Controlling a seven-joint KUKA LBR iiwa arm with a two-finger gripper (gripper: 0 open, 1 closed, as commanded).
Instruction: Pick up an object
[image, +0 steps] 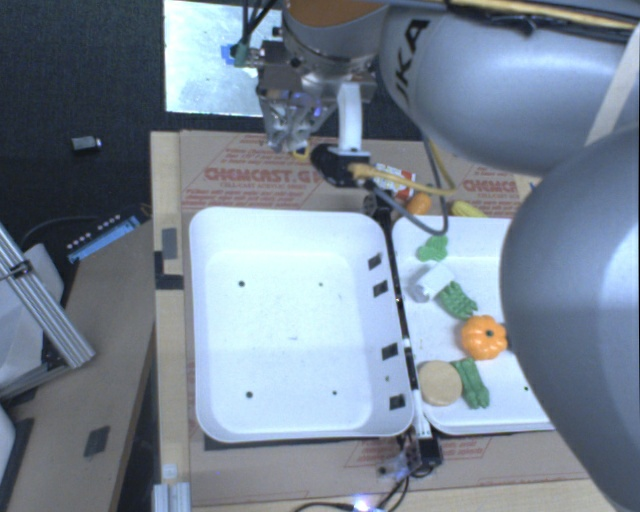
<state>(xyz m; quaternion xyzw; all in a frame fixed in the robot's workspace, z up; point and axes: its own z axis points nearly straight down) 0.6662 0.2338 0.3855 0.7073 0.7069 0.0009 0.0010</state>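
The gripper (290, 135) is seen above the left bin's (215, 250) far edge; its state cannot be told. The orange pumpkin (483, 337) is found well apart, in the right bin (500, 270).

You have two bins side by side on the worktop (170, 330): the left bin (290, 320) and the right bin (500, 400), their inner walls touching. In the right bin, a pumpkin (483, 338) sits near the middle, a cookie (438, 383) nearer you by the shared wall, and a pickle (473, 385) just right of the cookie. The tool (290, 125) hangs behind the left bin's far edge, over the worktop.
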